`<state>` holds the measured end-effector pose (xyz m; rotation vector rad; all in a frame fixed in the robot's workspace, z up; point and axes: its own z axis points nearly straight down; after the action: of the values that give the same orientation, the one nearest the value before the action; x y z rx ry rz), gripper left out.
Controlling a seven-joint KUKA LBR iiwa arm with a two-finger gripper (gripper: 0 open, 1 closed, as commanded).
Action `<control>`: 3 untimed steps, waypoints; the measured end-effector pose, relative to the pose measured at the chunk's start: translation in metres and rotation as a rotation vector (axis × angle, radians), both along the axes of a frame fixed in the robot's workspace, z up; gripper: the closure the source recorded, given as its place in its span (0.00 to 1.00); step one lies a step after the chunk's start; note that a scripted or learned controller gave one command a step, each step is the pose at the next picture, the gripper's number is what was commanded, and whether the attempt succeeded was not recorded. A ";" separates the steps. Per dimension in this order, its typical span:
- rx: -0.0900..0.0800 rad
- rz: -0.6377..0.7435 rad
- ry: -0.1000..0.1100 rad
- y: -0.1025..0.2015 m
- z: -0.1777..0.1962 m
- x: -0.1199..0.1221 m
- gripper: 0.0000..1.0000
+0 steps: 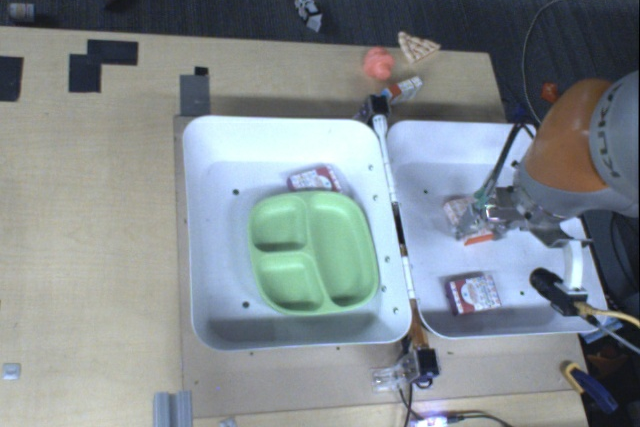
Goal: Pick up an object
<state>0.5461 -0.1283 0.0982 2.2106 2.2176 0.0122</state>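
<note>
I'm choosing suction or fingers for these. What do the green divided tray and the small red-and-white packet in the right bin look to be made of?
The green divided tray looks like moulded plastic: uniform pale green, smooth, rounded compartment ridges, soft sheen. The red-and-white packet looks like printed card or foil wrap, flat with printed faces; the blur leaves that open.

Small clear-wrapped packet, crumpled, red-orange edge, mid right bin; red-white carton flat near front wall.
</note>
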 end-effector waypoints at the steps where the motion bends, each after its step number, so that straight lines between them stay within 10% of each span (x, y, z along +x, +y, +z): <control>1: 0.002 0.002 0.008 0.078 0.105 -0.023 1.00; 3: 0.003 0.002 0.011 0.132 0.115 -0.059 1.00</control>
<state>0.4873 0.0039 0.2136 2.2158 2.2262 0.0034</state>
